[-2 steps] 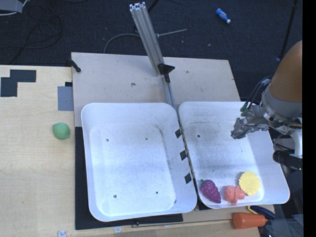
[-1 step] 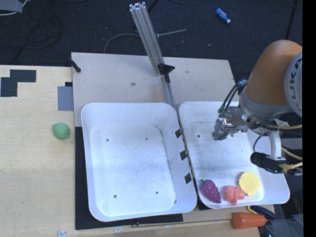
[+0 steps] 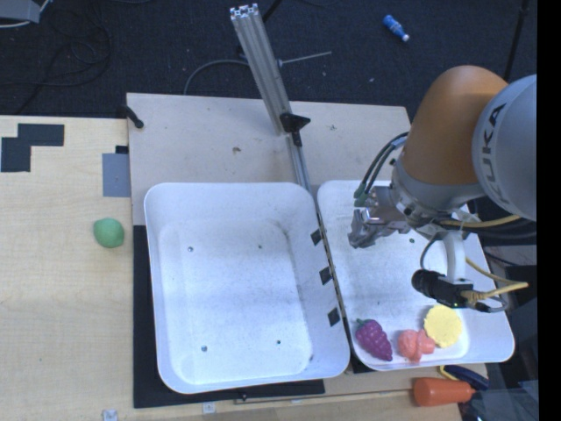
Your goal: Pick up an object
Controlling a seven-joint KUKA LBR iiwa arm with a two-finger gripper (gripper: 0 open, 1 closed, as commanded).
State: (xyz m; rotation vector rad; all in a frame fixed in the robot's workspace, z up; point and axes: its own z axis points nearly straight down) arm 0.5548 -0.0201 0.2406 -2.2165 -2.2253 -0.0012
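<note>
- The grey arm with the orange band reaches in over the right white bin [image 3: 351, 270].
- Its small metal gripper [image 3: 364, 232] hangs above the bare upper part of that bin, with nothing in it; I cannot tell its grip from here.
- The things to pick lie well apart from it, at the bin's near edge: a purple toy bunch of grapes [image 3: 374, 338], a pink lumpy toy [image 3: 414, 345] and a round yellow toy [image 3: 443, 325], side by side.
- This looks like the reaching step; no pick is made yet.
- Next, I think, it must move toward the toys, line up over one and come down.
</note>
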